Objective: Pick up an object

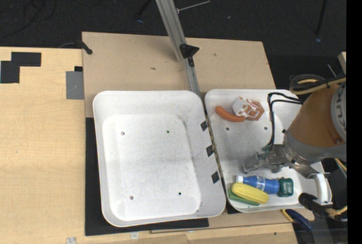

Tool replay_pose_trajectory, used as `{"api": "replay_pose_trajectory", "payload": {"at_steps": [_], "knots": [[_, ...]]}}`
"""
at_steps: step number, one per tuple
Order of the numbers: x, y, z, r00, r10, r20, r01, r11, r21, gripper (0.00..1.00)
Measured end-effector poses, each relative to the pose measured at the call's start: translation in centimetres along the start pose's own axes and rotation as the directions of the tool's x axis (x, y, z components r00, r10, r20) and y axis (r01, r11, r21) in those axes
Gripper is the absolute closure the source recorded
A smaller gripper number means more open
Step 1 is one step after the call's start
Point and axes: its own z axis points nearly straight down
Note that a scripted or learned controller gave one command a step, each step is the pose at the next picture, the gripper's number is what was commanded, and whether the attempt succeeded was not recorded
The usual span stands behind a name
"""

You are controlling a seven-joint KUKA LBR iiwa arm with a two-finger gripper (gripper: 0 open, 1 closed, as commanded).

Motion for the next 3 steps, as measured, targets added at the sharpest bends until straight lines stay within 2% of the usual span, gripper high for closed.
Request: {"api": "replay_pose_trajectory", "payload": {"at_steps": [1,3], "knots": [[-0.1,-0.1,-1.0,1.0,0.006,-0.002,-0.006,1.0,0.001,1.0],[0.5,1.1,-10.1,1.0,-0.002,0.001,0.002,1.0,-0.002,1.0]]}}
